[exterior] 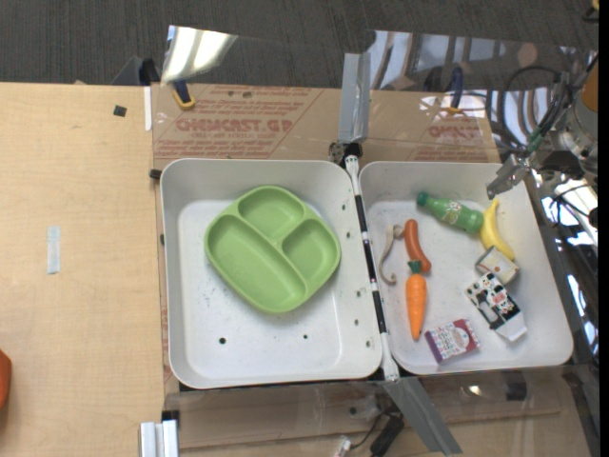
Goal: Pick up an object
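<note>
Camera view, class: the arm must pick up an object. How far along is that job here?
Done: nothing looks lifted. The green bottle, yellow banana, orange carrot, red sausage and small cartons all lie in the right white bin; the green divided plate sits in the left bin. In hand: the gripper hangs at the right bin's far corner, nothing visibly held. Left: descend, grasp, lift.
</note>
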You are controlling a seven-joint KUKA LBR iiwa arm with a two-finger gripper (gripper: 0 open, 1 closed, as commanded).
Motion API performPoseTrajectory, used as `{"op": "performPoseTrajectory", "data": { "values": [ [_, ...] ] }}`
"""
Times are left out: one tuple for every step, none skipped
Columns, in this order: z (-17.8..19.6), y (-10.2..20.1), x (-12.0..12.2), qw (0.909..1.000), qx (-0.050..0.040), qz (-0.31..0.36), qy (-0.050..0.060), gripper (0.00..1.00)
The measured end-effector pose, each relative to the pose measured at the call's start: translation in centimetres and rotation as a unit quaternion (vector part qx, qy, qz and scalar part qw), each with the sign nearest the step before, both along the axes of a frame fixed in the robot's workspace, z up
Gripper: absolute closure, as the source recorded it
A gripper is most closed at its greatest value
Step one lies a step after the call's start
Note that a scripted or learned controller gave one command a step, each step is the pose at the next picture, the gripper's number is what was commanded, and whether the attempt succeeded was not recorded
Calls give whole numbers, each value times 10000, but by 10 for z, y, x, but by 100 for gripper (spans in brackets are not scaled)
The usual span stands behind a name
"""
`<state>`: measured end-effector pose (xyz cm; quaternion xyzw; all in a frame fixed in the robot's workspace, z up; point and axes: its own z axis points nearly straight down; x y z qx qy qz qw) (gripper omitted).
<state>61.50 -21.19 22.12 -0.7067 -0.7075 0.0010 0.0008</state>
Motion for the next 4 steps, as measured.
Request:
{"op": "performPoseTrajectory", "data": {
  "values": [
    [-117, -4, -54, 9999, 51, 117, 21, 0],
    [-108, -6, -53, 9999, 24, 97, 0, 100],
    [-108, -5, -53, 9999, 37, 101, 5, 0],
    [-130, -1, -26, 9998, 60, 174, -9, 0]
  ]
}}
